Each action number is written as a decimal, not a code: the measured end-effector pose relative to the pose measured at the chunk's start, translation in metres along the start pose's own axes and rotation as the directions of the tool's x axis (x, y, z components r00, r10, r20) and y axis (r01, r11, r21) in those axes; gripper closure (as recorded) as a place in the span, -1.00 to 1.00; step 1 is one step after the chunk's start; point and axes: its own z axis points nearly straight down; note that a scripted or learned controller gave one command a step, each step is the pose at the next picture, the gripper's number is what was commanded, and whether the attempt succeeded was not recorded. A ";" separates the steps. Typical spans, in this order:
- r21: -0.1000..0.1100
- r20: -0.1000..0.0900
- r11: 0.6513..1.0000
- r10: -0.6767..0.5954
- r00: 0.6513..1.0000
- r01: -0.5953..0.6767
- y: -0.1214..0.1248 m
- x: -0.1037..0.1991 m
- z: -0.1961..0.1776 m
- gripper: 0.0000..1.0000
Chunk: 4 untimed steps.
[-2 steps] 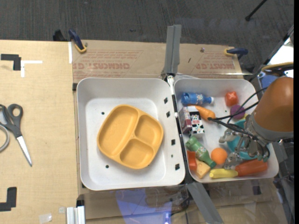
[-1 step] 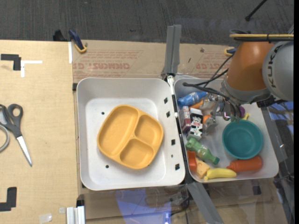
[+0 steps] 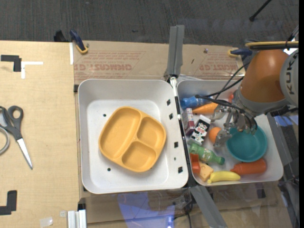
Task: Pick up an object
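Note:
The right bin (image 3: 275, 175) is crowded with small objects. My gripper (image 3: 231, 129) hangs low over its middle, above the left rim of a teal bowl (image 3: 249, 146) and just right of a small orange ball (image 3: 214, 133). An orange carrot (image 3: 205, 109) and a blue bottle (image 3: 190, 101) lie at the bin's far left. A black-and-white toy (image 3: 201, 128) and a green bottle (image 3: 206, 153) sit to the left of the gripper. Along the near edge lie a yellow banana (image 3: 224, 176) and a red-orange vegetable (image 3: 250, 166). The arm's orange band (image 3: 266, 77) hides the bin's far right corner.
A yellow divided plate (image 3: 132, 138) lies in the left bin (image 3: 90, 103). Scissors (image 3: 17, 132) rest on the bench at far left. A grey divider post (image 3: 175, 51) stands between the bins at the back. Cables trail from the wrist over the right bin.

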 end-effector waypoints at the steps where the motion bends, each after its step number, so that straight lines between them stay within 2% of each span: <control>1: 0.000 -0.001 0.987 0.162 0.987 -0.162 0.026 0.018 0.001 -1.00; 2: 0.000 -0.001 0.996 0.086 0.996 -0.086 0.016 -0.058 -0.001 -1.00; 3: -0.001 0.000 1.000 0.000 1.000 0.000 -0.019 0.002 0.000 -1.00; 4: 0.000 0.002 1.000 -0.014 1.000 0.014 0.009 0.032 0.000 -1.00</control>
